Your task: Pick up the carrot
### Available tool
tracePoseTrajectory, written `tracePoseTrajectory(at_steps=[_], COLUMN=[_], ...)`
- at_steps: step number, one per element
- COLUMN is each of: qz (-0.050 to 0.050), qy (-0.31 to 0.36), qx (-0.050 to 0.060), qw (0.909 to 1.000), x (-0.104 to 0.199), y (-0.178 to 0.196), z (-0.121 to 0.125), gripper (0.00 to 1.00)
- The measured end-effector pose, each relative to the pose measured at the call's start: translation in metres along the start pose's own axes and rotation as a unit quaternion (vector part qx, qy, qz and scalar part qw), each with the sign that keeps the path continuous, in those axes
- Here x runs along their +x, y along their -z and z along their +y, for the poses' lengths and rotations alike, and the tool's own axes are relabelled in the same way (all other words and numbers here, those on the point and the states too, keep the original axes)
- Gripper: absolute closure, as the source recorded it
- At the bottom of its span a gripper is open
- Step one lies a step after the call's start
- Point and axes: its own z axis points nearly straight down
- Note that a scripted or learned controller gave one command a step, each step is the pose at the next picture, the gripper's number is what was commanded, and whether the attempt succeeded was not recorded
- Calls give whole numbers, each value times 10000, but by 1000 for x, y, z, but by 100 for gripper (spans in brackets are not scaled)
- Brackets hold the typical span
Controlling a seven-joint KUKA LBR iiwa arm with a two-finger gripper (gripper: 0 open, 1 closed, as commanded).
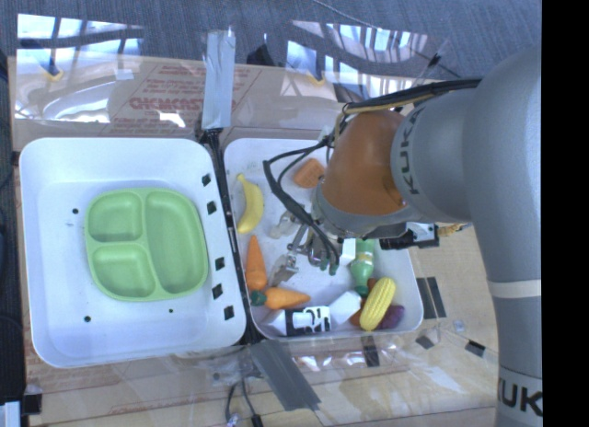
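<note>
Two orange carrots lie in the right bin (241, 144) by its left wall. One carrot (256, 264) points up and down. The other carrot (285, 299) lies crosswise just below it, its green top toward the left. My gripper (293, 259) hangs low over the middle of this bin, just right of the upright carrot and above the crosswise one. Nothing shows held in it. The orange wrist band (363, 167) and grey arm hide the bin's right part.
A yellow banana (248, 202) lies above the carrots, and an orange piece (308, 172) sits near the bin's back. Corn (378, 302), a green item (363, 264), a purple item (394, 317) and a black-and-white pack (308, 320) crowd the front. The left bin (46, 232) holds a green divided plate (145, 243).
</note>
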Motion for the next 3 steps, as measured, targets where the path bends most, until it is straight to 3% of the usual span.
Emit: tracePoseTrajectory(at_steps=[1,2,3], qz=[-34,-8,5], qy=[-1678,-1623,-1389], qx=[-54,-45,-63], qw=[9858,9867,9903], x=[42,43,84], y=[3,11,103], z=[-14,-13,66], gripper=[0,100,100])
